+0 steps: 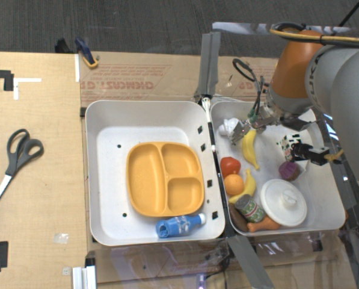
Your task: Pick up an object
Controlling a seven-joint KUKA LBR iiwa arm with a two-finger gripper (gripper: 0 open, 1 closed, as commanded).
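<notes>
My gripper (254, 123) hangs low over the back of the right bin (323, 221), just above the top end of a yellow banana (249, 149). A crumpled white object (230, 127) lies just to its left. Nearer the front of that bin are a red tomato (230, 165), an orange (233, 182), a second yellow piece (247, 186), a small can (250, 208), a carrot (263, 224), a white round lid (282, 201) and a purple object (288, 171). Nothing is visibly held.
The left bin (101, 161) holds a yellow divided plate (165, 178) and a blue bottle (180, 224) at its front. Scissors (15, 155) lie on the bench at the far left. A grey divider (208, 65) stands between the bins at the back.
</notes>
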